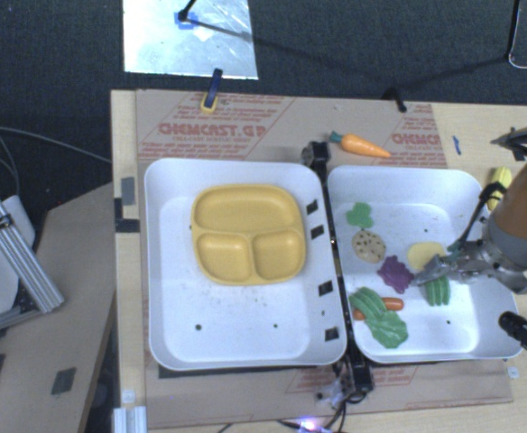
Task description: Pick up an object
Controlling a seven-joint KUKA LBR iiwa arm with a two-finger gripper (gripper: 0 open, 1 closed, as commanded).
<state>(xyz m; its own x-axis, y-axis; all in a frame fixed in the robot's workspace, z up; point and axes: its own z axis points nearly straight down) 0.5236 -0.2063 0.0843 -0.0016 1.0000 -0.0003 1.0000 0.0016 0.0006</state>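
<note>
Worktop (245, 120) carries two white bins. End effector (439, 271) sits low in the right bin (462, 332), among toy foods, beside a green piece (438, 290). Grip state: cannot tell. No object lifted; pickup judged outstanding.

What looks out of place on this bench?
A toy carrot lies on the cardboard behind the right bin, outside it, while the other toy foods sit inside that bin. The yellow tray in the left bin sits flat. Nothing looks spilled or broken.
</note>
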